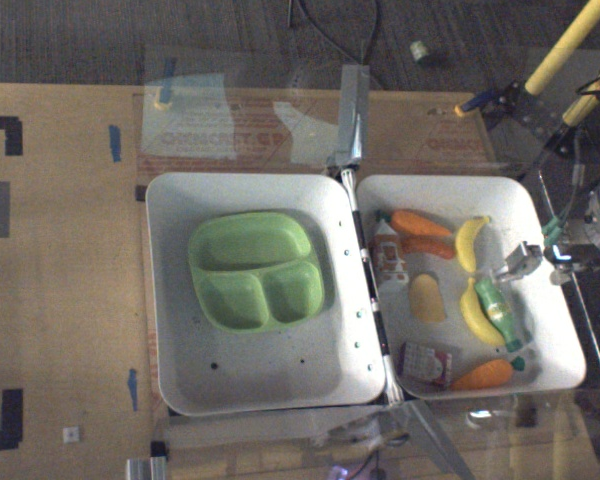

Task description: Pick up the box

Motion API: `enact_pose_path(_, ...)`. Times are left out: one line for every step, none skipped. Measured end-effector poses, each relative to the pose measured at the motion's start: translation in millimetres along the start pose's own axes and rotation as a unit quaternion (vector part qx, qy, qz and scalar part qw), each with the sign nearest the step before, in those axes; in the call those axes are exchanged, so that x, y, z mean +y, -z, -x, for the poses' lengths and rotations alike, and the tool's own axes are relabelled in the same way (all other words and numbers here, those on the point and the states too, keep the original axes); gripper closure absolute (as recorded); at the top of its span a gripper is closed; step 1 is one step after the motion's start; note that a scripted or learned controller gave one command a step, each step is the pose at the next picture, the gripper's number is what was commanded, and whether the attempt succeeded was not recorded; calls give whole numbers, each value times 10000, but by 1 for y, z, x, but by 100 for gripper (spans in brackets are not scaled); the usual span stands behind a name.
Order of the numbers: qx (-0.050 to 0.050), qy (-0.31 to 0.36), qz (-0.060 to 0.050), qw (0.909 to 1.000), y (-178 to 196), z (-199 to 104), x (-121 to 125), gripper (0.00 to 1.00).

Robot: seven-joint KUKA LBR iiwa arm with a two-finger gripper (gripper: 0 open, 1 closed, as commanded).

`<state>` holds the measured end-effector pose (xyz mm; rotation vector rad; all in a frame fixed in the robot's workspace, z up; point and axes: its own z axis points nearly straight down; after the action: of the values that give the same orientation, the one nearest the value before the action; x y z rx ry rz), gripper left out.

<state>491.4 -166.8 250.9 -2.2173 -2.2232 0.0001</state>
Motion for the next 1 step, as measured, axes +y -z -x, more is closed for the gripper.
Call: enact_pose_path(-12, -982, 13, 9952, 184, -37, -7, 0)
